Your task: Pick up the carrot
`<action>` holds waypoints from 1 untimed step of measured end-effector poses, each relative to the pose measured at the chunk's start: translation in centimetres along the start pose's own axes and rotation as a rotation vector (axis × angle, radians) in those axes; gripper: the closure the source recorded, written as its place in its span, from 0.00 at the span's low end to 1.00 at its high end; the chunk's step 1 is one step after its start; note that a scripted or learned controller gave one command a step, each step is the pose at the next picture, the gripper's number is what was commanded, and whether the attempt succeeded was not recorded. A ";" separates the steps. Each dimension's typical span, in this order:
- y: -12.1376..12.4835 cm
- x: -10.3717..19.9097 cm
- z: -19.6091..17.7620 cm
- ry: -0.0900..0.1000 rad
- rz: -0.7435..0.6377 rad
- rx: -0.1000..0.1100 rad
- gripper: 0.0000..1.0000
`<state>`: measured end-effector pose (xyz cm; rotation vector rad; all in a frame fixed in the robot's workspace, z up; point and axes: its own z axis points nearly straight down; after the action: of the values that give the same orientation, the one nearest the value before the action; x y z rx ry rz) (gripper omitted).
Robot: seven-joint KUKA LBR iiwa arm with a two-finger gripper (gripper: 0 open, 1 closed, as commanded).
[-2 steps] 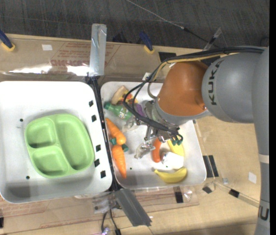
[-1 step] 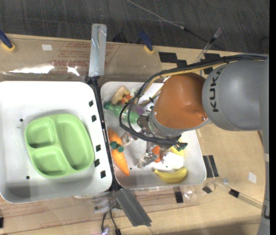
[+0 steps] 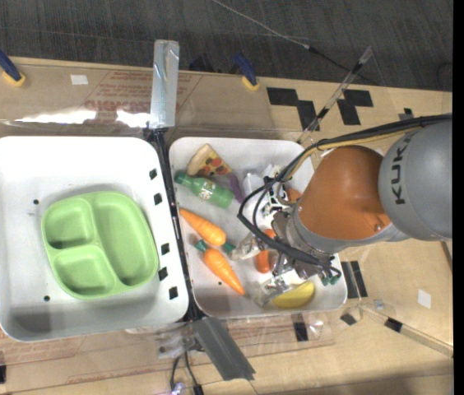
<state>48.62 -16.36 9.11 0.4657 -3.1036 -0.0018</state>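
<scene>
Two orange carrots lie in the right bin (image 3: 215,303). One carrot (image 3: 201,227) rests near the bin's left wall, and the other carrot (image 3: 223,271) lies just below it, pointing toward the front. My gripper (image 3: 279,275) is lowered into the front right part of that bin, right of the lower carrot and apart from it. A small orange piece (image 3: 262,261) sits against the gripper's left side. The arm's orange band (image 3: 343,194) hides much of the bin behind the wrist.
A pizza slice (image 3: 209,163) and a green bottle (image 3: 207,190) lie at the back of the right bin. A yellow item (image 3: 295,295) sits by the front wall under the gripper. The left bin (image 3: 18,171) holds a green divided plate (image 3: 99,243).
</scene>
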 end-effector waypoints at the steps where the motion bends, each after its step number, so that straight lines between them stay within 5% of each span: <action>1: 0.2 -0.3 -1.0 -0.002 -0.011 0.000 1.00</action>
<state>48.84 -16.06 10.12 0.4826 -3.1035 -0.0029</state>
